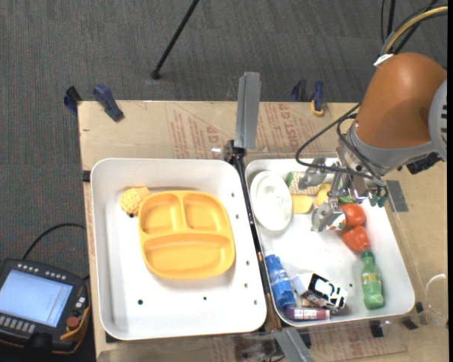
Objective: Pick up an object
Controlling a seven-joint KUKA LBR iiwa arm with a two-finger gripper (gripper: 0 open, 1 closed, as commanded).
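My gripper (328, 219) hangs low over the upper middle of the right bin (396, 240), under the orange-banded wrist. Right beside it, on its right, lies a red pepper-like toy (353, 215), with a second red piece (356, 239) just below that. A yellow piece (303, 203) lies to the gripper's left, partly hidden by it. Whether anything is between the jaws is hidden at this angle.
The right bin also holds a white bowl (272, 199), a green bottle (372, 281), a blue bottle (279, 280), a black-and-white object (326, 289) and a pink tube (309, 314). The left bin (113, 277) holds a yellow divided tray (186, 234) and a corn-like toy (132, 198).
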